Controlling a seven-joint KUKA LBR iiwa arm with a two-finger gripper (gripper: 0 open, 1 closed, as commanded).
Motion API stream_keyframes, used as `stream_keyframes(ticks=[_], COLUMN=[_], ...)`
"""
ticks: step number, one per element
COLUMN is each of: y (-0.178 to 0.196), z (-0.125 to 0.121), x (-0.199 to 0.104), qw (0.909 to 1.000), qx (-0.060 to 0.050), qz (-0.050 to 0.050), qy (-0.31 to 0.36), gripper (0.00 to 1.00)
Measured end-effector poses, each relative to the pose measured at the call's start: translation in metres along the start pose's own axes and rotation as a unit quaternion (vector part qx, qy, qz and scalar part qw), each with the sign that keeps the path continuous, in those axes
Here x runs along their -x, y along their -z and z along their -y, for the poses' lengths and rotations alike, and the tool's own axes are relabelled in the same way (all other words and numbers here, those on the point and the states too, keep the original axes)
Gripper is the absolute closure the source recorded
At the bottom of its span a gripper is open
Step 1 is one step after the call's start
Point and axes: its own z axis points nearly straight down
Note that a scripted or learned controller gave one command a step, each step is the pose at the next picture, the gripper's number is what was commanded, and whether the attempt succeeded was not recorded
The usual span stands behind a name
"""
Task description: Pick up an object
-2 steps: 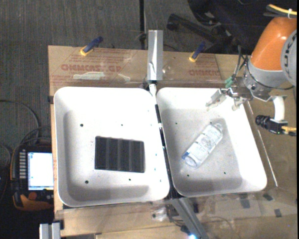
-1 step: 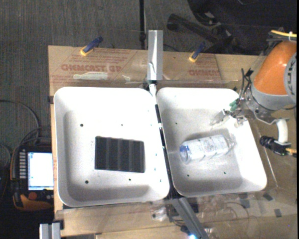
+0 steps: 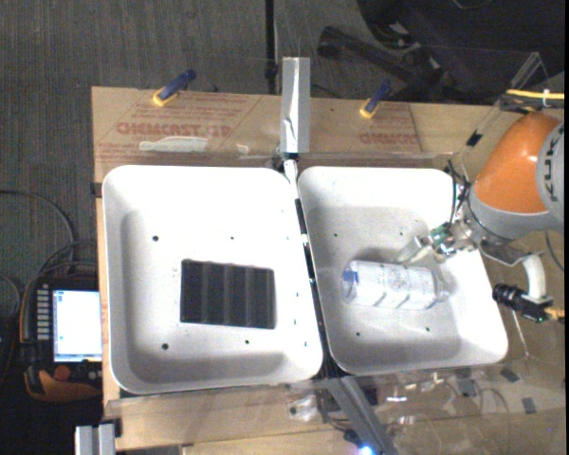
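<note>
A clear plastic bottle lies on its side in the right bin. The gripper hangs just above the bottle's right end. Its grip state cannot be told.

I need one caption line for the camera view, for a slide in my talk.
Grey-and-orange arm reaching into the right bin above a clear plastic bottle lying on its side; black ridged tray in the left bin.

Clear plastic bottle, lying on its side in the right bin, long axis running left to right, pale label with bluish markings wrapped around the body. Resting in the middle of that bin's floor, toward the right wall. Dark ribbed rectangular block, lying flat in the left bin, near the centre.
</note>
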Motion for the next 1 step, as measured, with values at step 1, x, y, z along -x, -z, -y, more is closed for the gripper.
stream_keyframes(ticks=[1], y=[0.0279], z=[0.0016], x=[0.0056], qw=[0.9919], qx=[-0.006], qz=[0.001], qy=[0.127], gripper=[0.0])
